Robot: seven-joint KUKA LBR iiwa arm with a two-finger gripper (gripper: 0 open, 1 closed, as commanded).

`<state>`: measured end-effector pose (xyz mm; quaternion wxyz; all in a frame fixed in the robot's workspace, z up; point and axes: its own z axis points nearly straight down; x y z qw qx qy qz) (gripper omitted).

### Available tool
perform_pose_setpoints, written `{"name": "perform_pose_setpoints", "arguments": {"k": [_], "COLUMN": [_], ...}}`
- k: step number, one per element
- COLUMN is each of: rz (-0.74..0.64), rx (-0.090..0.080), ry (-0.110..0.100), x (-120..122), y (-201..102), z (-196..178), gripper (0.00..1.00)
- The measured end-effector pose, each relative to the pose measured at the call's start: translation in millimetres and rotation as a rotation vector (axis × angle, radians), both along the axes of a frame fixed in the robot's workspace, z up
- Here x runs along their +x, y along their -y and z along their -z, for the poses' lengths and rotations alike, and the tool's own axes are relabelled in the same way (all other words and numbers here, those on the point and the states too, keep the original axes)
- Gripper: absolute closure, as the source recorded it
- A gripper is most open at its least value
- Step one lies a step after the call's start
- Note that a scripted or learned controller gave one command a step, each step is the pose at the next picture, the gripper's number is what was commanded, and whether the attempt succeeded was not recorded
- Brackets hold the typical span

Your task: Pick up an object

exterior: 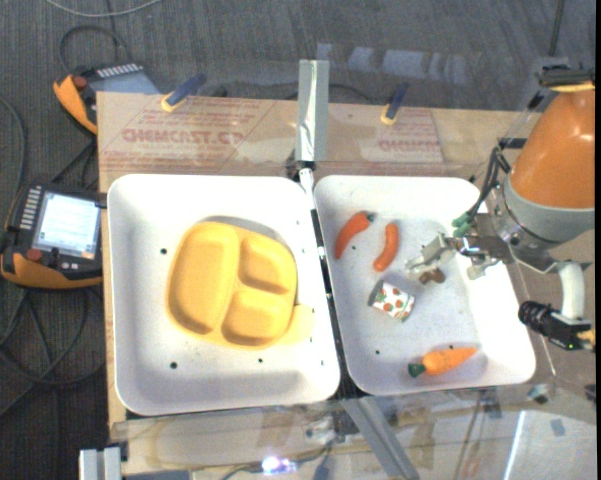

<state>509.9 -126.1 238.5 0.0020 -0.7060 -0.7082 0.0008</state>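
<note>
A grey robot arm with an orange band (565,158) reaches from the right over the right white plastic bin (500,368), its 2-finger gripper (432,261) low near a small dark object (432,277); whether the jaws are spread cannot be told. The bin holds 2 orange-red toy peppers (352,231) (385,246), a patterned white cup (391,300) and an orange toy carrot (445,360). A yellow divided plastic tray (235,281) lies in the left white bin (130,298).

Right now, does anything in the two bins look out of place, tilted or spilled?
Nothing looks spilled or damaged. The yellow divided tray sits askew in the left bin, turned against its walls. In the right bin, the small patterned cup lies on its side.
</note>
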Motion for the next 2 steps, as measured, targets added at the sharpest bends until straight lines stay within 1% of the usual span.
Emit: {"name": "perform_pose_setpoints", "arguments": {"k": [1, 2], "rz": [0.023, 0.079], "rx": [-0.003, 0.0], "ry": [0.001, 0.025], "x": [63.3, 20.9], "y": [7.6, -3.9], "z": [95.8, 135.6], "gripper": [0.0, 0.0]}}
